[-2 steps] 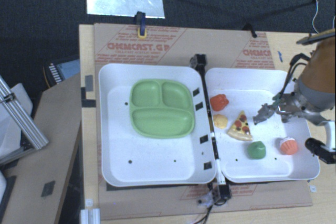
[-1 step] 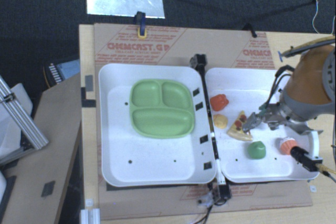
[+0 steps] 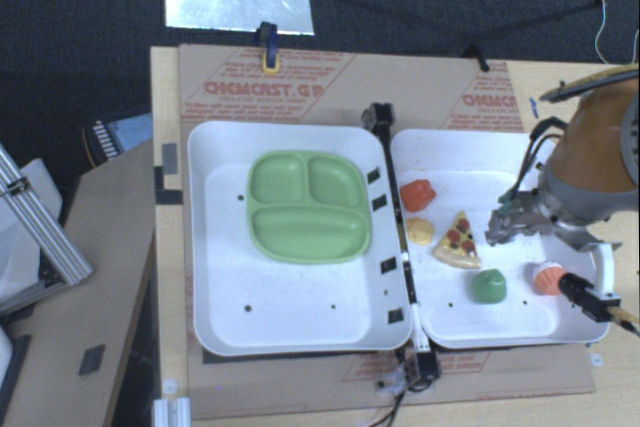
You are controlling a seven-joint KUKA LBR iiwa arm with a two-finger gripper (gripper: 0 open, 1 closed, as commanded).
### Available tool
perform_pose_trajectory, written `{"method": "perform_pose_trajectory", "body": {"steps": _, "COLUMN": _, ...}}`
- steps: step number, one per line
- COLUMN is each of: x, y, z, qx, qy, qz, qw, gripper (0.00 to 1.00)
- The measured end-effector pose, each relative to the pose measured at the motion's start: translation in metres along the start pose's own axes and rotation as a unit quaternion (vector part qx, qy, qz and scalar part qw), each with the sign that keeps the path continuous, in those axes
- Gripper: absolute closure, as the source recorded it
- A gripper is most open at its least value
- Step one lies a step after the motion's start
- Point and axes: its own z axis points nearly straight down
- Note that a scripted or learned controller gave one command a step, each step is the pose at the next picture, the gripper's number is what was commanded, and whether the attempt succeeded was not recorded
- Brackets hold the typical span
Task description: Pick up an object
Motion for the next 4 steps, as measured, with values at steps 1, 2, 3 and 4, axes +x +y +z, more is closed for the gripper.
{"method": "perform_pose_trajectory", "body": {"steps": 1, "x": -0.001, "y": 0.002, "z": -0.043, "qx": -0.001, "qy": 0.0, "qz": -0.001, "qw": 1.0, "gripper": 1.0}}
{"method": "perform_pose_trajectory", "body": {"steps": 2, "x": -0.002, "y": 0.004, "z": -0.108, "qx": -0.003, "qy": -0.001, "qz": -0.002, "qw": 1.0, "gripper": 1.0}}
{"method": "perform_pose_trajectory", "body": {"steps": 3, "x": -0.002, "y": 0.005, "z": -0.123, "qx": 0.0, "qy": 0.0, "qz": -0.002, "qw": 1.0, "gripper": 1.0}}
{"method": "perform_pose_trajectory", "body": {"steps": 4, "x": 0.059, "y": 0.023, "z": -0.118, "qx": 0.0, "qy": 0.001, "qz": -0.005, "qw": 1.0, "gripper": 1.0}}
